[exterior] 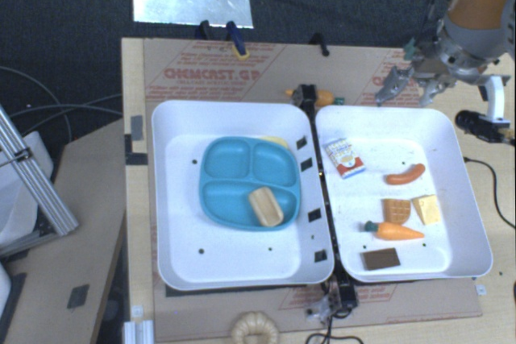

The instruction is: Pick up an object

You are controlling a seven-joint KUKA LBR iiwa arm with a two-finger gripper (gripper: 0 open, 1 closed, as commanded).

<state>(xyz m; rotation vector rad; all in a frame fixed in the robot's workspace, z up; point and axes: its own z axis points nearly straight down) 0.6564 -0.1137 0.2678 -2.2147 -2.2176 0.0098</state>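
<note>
My gripper (411,90) hangs above the far rim of the right bin (459,173), at about 1 o'clock of the view, fingers spread apart and nothing between them. Everything pickable near me lies in that bin: carton (344,157) at 10 o'clock of the bin, sausage (404,174) near centre, cheese (426,209) at 3 o'clock, waffle (395,211) just beside the cheese on its 9 o'clock side, carrot (393,232) touching or nearly touching the waffle at 6 o'clock of it, chocolate (380,259) at 6 o'clock of the bin. The left bin (173,197) holds a blue tray (242,173) with a bread roll (266,206) in its 5 o'clock compartment. Best pick, I'd say, is the sausage: it sits apart from the rest and is closest to me. It looks like toy food, so probably light and stiff, and the smooth rounded skin may slip; I'd close across its narrow middle, fingers on the long sides, not the tapered ends. The carton is also isolated, boxy with flat faces, probably easy to grip across the short width, maybe crushable if it's card. The chocolate looks flat and low, hard to get fingers under. The cheese, waffle and carrot are crowded, so there's a risk of bumping neighbours.
</note>
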